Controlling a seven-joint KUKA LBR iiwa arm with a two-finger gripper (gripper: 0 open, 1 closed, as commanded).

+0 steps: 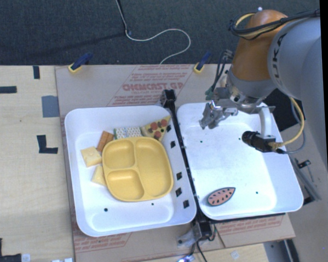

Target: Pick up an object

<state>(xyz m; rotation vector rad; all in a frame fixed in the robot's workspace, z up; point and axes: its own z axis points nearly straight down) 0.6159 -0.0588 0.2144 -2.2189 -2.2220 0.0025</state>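
Hanging over the back of the right bin (277,201), the gripper (211,120) held nothing, and I could not tell how its jaws stood. A small pink slice (220,196) with dark seeds lay flat near the front of that bin, well apart from the gripper. A yellow plate (137,168) with three sections sat in the left bin (86,214), with little food pieces (132,131) behind and beside it.

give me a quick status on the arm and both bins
Gripper over right bin, far end, nothing between fingers. Pink watermelon-slice toy lies loose near front edge. Yellow divided plate in left bin. Path clear.
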